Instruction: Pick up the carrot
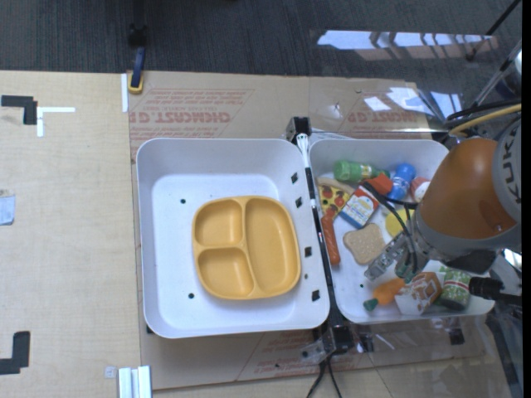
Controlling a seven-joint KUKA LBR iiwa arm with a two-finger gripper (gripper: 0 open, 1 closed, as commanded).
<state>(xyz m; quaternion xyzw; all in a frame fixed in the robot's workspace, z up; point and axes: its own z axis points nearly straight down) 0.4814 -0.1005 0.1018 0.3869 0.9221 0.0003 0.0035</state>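
Carrot (pixel 387 291) lies near the front edge of the right bin (pixel 348 309), green end toward the wall, beside the bread slice (pixel 365 244) and a packet (pixel 424 292). Your pincer (pixel 395 260) hangs just above it — whether spread or closed, I cannot tell. Descend straight over the orange body, clear of the packet — close only once the carrot sits between.
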